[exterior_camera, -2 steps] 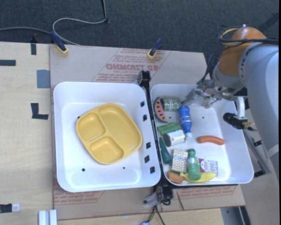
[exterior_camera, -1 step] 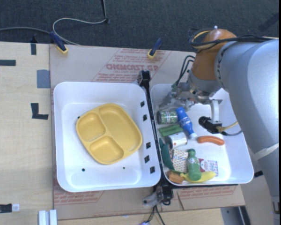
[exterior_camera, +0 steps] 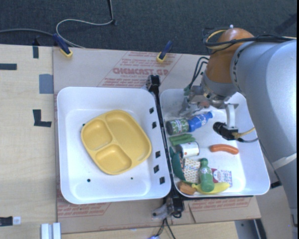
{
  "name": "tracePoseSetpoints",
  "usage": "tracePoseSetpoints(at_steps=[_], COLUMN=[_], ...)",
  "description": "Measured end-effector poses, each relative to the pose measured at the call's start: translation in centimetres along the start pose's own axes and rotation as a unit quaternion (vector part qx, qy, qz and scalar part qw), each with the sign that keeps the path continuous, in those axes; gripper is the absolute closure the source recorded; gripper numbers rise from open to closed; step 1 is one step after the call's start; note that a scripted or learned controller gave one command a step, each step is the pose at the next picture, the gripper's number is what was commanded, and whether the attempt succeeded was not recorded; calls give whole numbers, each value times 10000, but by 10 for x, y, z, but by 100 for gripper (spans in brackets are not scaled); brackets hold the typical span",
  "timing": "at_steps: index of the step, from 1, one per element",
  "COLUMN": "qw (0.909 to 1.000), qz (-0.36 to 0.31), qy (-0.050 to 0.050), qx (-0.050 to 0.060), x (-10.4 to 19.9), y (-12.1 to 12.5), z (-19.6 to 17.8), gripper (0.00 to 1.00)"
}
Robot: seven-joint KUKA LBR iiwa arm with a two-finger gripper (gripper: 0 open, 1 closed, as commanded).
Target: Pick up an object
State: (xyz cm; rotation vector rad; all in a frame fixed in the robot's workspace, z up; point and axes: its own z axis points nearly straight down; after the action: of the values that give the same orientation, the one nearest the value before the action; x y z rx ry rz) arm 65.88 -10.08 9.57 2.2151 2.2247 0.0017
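My gripper (exterior_camera: 191,102) hangs over the back left part of the right bin (exterior_camera: 253,148), under the grey arm with its orange band. Just below and in front of it lies a plastic bottle (exterior_camera: 187,124) with a blue cap and green label, on its side. A small can (exterior_camera: 188,149) with a green top lies in front of the bottle. An orange carrot-like piece (exterior_camera: 224,149) lies to the right. Near the front wall are a green bottle (exterior_camera: 206,176), a yellow banana (exterior_camera: 217,187) and a printed carton (exterior_camera: 191,170). Nothing is visibly held.
The left bin (exterior_camera: 72,153) holds a yellow divided plate (exterior_camera: 115,141). A black clip strip (exterior_camera: 159,128) runs along the divide between the bins. Cardboard lies under both bins, with yellow clamps (exterior_camera: 164,51) at the back edge.
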Motion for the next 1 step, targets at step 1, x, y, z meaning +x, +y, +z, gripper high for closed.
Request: tracePoseSetpoints(at_steps=[1], qw=[10000], qz=[0], qy=[-1], qx=[-1], x=[0], y=[0], z=[0], gripper=[0])
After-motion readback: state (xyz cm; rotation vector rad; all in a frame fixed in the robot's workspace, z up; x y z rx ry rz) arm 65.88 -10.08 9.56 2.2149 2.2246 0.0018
